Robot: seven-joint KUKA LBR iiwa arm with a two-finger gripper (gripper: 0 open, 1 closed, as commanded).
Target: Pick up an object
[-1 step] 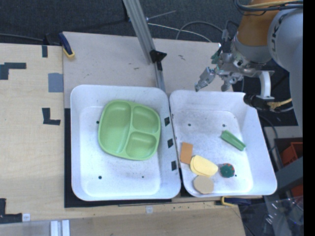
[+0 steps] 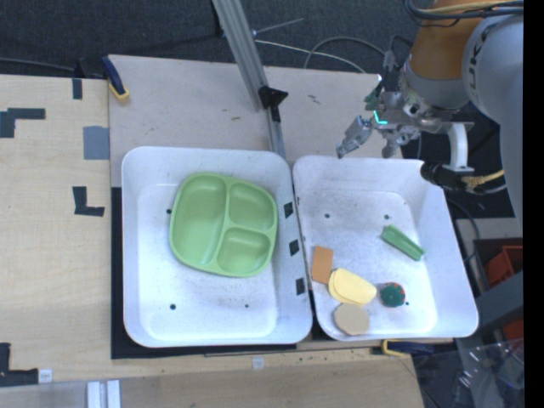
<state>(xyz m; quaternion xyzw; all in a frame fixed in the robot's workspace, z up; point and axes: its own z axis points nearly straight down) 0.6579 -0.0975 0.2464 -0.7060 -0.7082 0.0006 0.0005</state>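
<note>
The right bin (image 2: 442, 219) holds several small objects: a green stick (image 2: 401, 242) at mid right, an orange piece (image 2: 322, 264), a yellow piece (image 2: 352, 286), a tan round piece (image 2: 351, 319) and a dark green and red ball (image 2: 392, 295) near the front. My gripper (image 2: 369, 146) hangs above the far rim of this bin, well away from all of them. Its fingers (image 2: 348, 145) stand spread and open with nothing between them.
A green divided plate (image 2: 224, 224) lies in the left bin (image 2: 136, 253). A slanted metal bar (image 2: 246, 49) runs from the top of the view down to the gap between the bins. A black cable loops beside the arm at the right.
</note>
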